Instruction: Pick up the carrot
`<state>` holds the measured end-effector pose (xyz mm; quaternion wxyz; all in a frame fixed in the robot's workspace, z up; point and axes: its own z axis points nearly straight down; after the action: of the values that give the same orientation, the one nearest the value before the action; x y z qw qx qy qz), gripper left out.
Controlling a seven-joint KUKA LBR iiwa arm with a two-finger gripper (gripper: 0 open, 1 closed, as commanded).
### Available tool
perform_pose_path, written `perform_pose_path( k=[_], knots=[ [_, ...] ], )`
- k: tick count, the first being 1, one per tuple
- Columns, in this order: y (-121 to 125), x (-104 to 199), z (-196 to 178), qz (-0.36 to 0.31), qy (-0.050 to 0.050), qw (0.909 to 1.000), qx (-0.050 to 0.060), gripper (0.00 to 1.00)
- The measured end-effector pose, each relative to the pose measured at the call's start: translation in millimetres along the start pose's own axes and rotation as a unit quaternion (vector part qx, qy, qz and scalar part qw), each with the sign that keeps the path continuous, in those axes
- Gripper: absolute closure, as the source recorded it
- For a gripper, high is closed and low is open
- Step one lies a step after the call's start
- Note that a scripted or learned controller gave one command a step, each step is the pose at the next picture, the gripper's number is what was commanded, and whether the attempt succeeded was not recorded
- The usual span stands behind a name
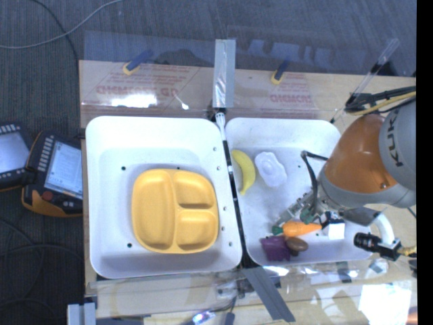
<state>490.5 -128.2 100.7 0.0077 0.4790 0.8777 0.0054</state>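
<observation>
Dark carpet surrounds our bench, where two white bins sit side by side. Our carrot (302, 229) lies in the right bin (287, 131), near its front wall, touching a purple object (275, 248) and a small brown one (297, 245). A banana (245, 170) and a white piece (271, 168) rest farther back. To do this well, we should close across the carrot's narrow width and avoid catching its neighbours. Our arm (362, 164) bends low over the right bin, with the gripper (306, 214) just behind the carrot; we cannot tell how its jaws stand. A yellow divided plate (175, 209) sits in the left bin (115, 137).
</observation>
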Motion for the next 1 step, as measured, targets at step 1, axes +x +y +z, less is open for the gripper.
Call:
perform_pose_path(
  k=[1],
  knots=[
    [0.0,0.1,0.1,0.000,0.000,1.0000,0.000,0.00]
  ],
)
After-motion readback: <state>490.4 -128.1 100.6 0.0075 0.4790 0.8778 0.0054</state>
